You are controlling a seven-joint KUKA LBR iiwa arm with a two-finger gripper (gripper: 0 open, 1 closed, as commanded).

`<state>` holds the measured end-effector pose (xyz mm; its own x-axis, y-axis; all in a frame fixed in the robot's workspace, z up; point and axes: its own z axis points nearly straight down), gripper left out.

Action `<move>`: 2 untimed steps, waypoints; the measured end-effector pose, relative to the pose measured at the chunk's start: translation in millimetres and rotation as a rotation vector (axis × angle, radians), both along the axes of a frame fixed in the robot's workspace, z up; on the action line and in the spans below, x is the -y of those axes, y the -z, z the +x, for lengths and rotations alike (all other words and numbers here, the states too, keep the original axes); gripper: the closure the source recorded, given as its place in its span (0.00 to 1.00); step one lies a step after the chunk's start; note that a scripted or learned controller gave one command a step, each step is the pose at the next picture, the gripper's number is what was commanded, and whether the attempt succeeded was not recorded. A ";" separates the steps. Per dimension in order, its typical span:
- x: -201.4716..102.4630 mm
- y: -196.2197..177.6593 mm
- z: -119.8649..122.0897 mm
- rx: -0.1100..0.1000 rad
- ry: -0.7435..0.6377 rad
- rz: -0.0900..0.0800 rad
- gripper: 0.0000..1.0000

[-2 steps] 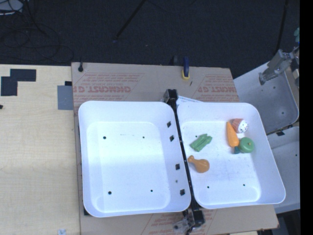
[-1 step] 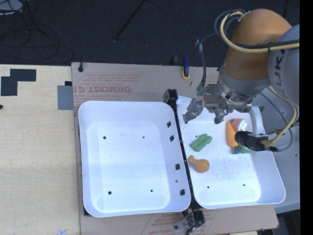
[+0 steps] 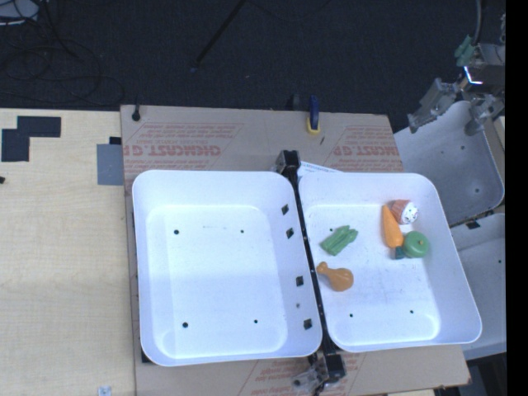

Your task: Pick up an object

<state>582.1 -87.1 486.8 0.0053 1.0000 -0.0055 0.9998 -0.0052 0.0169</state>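
The right bin (image 3: 450, 304) holds several small toys. A green leafy piece (image 3: 339, 239) lies near its left wall, with a tan pear-shaped piece (image 3: 336, 276) just below it. Toward the right wall an orange carrot-like piece (image 3: 392, 226) lies upright in the view. A small white and red piece (image 3: 405, 211) touches its top, and a green round piece (image 3: 416, 245) sits by its lower end. My gripper (image 3: 445, 124) hangs at the upper right, above the grey plate outside the bins, far from the toys. Its grey fingers are spread open with nothing between them.
The left bin (image 3: 153, 221) sits beside the right one, with a black divider clamp (image 3: 301, 254) between them. Both rest on a cardboard sheet (image 3: 214, 143) over the wooden bench. A grey metal plate (image 3: 450, 159) lies at the right.
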 end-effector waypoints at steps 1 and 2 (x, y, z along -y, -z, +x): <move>-90.7 132.8 4.7 -0.034 -0.013 0.009 0.00; -85.6 115.7 6.3 -0.022 -0.008 0.005 1.00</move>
<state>588.4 -1.4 371.0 -0.0025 1.0000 -0.0006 1.0000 0.0025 -0.0054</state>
